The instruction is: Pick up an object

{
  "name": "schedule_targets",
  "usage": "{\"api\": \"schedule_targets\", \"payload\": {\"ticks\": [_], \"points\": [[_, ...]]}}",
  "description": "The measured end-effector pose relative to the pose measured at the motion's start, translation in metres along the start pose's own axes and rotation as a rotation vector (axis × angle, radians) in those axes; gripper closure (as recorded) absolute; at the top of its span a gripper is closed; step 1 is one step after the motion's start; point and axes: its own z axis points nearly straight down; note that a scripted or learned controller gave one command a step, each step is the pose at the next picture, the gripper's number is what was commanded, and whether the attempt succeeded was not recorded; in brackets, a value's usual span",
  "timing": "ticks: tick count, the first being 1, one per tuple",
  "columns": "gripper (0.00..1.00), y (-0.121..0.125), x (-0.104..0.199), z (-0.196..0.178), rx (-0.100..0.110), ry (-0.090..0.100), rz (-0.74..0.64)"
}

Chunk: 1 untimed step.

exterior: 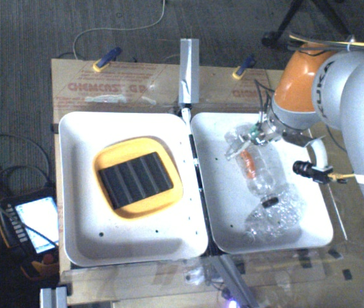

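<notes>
A clear plastic bottle (259, 167) with an orange piece inside lies slanted in the right bin (221, 194). Crumpled clear plastic (276, 214) sits just below it, with a small black piece on top. A yellow pad with a black ribbed top (138, 177) lies in the middle of the left bin (79, 136). My gripper (257, 133) is low over the upper part of the right bin, at the bottle's upper end among clear wrapping. The wrist and the plastic hide its tips.
A metal post (189, 69) stands at the back between the bins. Two blue clamps (106, 58) hold a cardboard sheet behind them. A black fitting (307, 168) juts from the arm over the right bin's right rim. A tablet (31, 220) lies on the floor at left.
</notes>
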Motion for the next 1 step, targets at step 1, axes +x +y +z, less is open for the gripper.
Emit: {"api": "schedule_targets", "payload": {"ticks": [1], "points": [[1.00, 0.0542, 0.0798, -0.0859, 0.002, 0.000, -0.070]]}}
